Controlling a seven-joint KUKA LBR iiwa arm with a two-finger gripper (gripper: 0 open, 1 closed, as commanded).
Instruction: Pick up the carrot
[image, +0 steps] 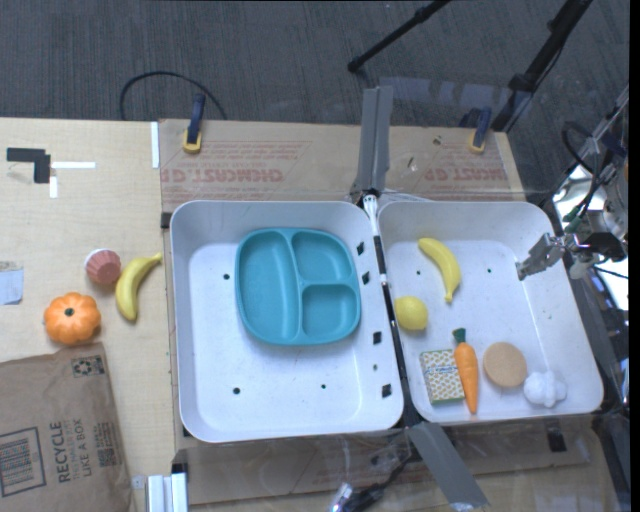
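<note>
Gripper (541, 257) in from the right, hanging low.
Grey fingers angled down and to the left; wrist and cabling bunched just behind, up and to the right. Finger gap unreadable.

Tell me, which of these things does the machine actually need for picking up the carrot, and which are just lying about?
Needed:
carrot, in the right bin
gripper

Lying about:
banana, lemon, small box, tan disc, white ball
teal divided plate
on the bench: second banana, pumpkin, cupcake
</note>
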